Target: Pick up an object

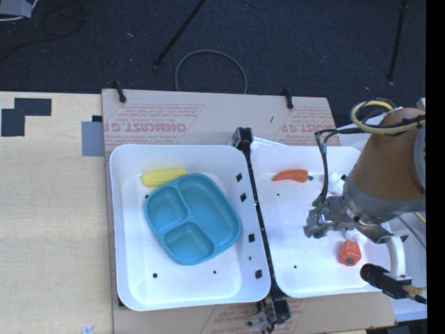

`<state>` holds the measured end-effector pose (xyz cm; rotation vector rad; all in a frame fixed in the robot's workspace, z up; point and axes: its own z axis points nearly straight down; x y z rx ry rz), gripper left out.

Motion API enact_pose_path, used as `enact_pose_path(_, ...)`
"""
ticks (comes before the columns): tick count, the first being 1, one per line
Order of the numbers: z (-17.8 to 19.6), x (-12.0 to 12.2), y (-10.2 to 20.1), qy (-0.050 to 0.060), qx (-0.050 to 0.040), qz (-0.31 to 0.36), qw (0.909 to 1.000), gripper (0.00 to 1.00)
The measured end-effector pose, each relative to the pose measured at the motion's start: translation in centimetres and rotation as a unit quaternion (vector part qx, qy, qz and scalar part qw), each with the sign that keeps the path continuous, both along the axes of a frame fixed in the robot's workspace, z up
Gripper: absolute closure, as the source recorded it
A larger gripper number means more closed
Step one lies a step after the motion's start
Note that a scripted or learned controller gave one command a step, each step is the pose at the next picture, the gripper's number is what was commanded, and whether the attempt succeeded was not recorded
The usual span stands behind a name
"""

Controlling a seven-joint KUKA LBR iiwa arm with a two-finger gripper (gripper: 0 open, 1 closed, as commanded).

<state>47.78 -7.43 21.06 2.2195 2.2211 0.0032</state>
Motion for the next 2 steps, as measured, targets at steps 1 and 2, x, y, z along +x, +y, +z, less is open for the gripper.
enact_pose_path(1,1.5,0.0,-0.1,0.002,0.0,0.0,1.0,1.0)
enact_pose_path(2,1.3,4.0,3.7,0.002,0.0005,0.001,1.0,1.0)
